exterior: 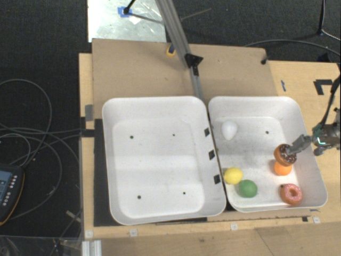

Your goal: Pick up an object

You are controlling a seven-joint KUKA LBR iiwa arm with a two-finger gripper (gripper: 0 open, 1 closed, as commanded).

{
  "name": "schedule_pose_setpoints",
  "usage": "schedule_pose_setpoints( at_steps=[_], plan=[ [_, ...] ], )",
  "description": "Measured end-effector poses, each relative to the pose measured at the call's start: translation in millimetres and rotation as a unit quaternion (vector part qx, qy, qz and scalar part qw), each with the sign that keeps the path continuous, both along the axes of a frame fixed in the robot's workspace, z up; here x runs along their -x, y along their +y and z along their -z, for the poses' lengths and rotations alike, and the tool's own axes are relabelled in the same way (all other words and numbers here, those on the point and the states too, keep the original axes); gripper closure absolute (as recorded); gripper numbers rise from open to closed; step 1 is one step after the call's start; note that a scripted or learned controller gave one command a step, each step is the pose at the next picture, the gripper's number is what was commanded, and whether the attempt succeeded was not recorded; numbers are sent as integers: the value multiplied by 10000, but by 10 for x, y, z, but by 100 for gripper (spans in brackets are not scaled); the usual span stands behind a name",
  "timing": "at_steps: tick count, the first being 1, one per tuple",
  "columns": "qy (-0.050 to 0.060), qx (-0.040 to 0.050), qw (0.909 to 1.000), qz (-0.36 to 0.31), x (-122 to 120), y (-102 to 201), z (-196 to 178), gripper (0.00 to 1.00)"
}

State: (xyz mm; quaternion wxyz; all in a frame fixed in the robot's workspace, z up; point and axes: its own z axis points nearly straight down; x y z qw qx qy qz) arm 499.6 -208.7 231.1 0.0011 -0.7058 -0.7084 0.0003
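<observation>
Pincer (288,152): low in the right bin (250,106), at its right side, directly over the brown ring; too small and dark to tell whether apart, together or clamped.
Likely target: brown ring (285,154), resting on top of the orange ball (283,168), touching it; apparently the thing chosen, since the pincer tip sits right on it.
Reason for the approach: arm (325,135) reaching in over the bin's right wall, slanting down to the left; shortest way to the things crowded at that side.
Grasp: unconfirmed; ring not visibly between the tips, no lift visible.
Pink doughnut (291,193): near the bin's front right corner, just in front of the orange ball, apart from it.
Green ball (247,188): front of the right bin, touching or nearly touching the yellow ball (233,175) to its left.
White egg shape (228,129): back left of the right bin, well apart from the rest, hard to pick out against the white floor.
Left bin (120,111): joined to the right bin along the middle edge with black clips.
In the way: right wall of the bin close behind the pincer; orange ball underneath, likely to roll if pressed; pink doughnut near enough to be nudged.
Beyond the bins: grey pole (176,25) slanting across the back, cables on the dark floor at left.
</observation>
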Motion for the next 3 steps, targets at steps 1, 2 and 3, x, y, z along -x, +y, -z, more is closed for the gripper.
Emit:
schedule_pose_setpoints(
  at_steps=[1,2,3],
  plan=[
    [-18,5,10000,-1,-9,1,-18,0],
    [6,0,10000,15,-43,-30,597,0],
    [3,-1,10000,13,-129,-52,1073,0]
  ],
)
